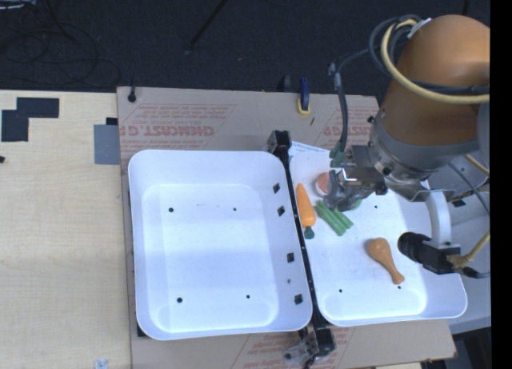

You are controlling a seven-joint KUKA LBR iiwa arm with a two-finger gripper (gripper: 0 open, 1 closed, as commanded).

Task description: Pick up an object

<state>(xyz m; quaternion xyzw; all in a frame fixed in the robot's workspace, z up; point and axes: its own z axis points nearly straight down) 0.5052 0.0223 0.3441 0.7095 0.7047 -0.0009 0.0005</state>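
Pale wooden bench (56,223) carrying two shallow white plastic bins: left bin (144,199), right bin (432,303). In right bin: orange carrot-shaped toy (305,205) along left wall, green ridged piece (333,219) just beside, tan drumstick-shaped toy (384,258) apart, mid-floor. Tool (344,191) low over green piece; tool state: cannot tell.

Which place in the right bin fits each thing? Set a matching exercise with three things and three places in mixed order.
Things:
1. carrot
2. green bundle
3. tan drumstick-shaped toy

Places:
A. lower right part of the right bin, lying apart from the others
B. along the bin's left wall, by the divider
C. just below the gripper, right of the orange thing

Pairs: 1-B, 2-C, 3-A
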